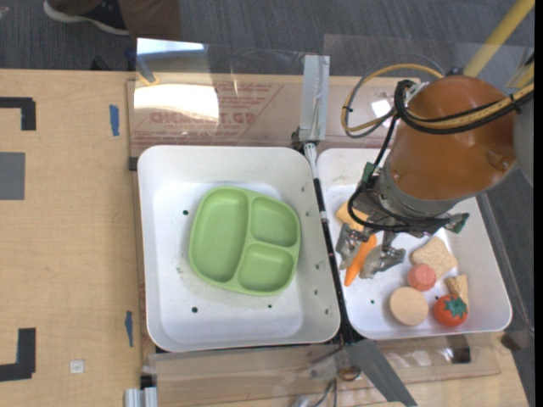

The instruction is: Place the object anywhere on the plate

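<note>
Your gripper (366,253) sits low in the right bin (492,312), fingers closed around the carrot (358,259) (orange, slanted); the green plate (244,240) waits in the left bin (161,227).

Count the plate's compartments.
3: the green plate in the left bin has one large compartment on its left and two smaller on its right, upper and lower.
</note>
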### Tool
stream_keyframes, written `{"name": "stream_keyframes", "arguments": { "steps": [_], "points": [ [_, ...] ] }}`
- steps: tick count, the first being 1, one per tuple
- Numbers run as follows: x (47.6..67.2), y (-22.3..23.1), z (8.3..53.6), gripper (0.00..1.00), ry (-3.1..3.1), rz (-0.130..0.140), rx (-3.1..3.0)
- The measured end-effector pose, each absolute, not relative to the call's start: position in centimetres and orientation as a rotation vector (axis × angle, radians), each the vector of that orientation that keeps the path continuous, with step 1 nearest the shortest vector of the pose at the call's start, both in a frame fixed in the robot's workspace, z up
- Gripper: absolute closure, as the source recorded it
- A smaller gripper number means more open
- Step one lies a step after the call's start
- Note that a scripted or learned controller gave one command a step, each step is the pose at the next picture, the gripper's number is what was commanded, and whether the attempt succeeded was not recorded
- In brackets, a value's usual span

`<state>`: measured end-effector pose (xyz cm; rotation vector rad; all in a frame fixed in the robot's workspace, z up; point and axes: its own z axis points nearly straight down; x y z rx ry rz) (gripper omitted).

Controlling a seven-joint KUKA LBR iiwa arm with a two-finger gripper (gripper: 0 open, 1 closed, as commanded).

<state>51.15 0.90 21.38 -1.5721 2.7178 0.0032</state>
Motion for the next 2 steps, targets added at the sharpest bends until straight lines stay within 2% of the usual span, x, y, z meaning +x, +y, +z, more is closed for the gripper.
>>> {"name": "stream_keyframes", "arguments": {
  "steps": [1,2],
  "points": [
    [54.66,7.90,29.80,1.00,2.603,-0.003,-1.739],
    [54.61,7.71,29.54,0.00,2.609,0.001,-1.738]
  ]
}}
